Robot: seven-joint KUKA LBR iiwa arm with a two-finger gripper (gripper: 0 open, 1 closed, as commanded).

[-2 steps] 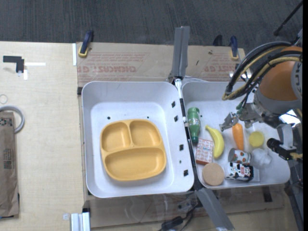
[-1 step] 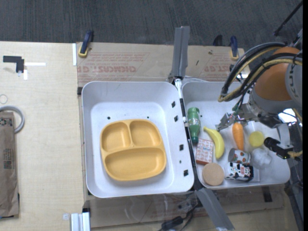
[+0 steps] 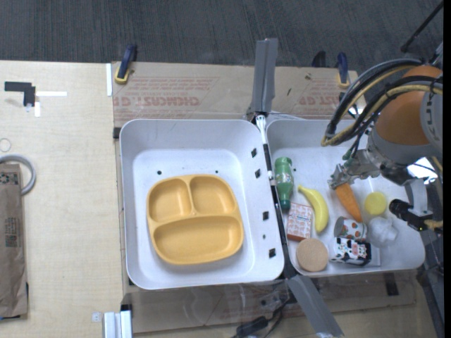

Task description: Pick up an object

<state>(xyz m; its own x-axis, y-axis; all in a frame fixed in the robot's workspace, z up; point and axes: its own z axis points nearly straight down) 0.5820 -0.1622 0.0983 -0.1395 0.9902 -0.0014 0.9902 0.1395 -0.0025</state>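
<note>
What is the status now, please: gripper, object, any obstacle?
Gripper low in right bin, at top of carrot; grasp unconfirmed. Banana and yellow ball flank carrot closely.

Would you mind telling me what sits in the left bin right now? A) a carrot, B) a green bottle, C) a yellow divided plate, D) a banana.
C: the yellow divided plate lies alone in the left bin, while the green bottle, banana and carrot all lie in the right bin.
</note>
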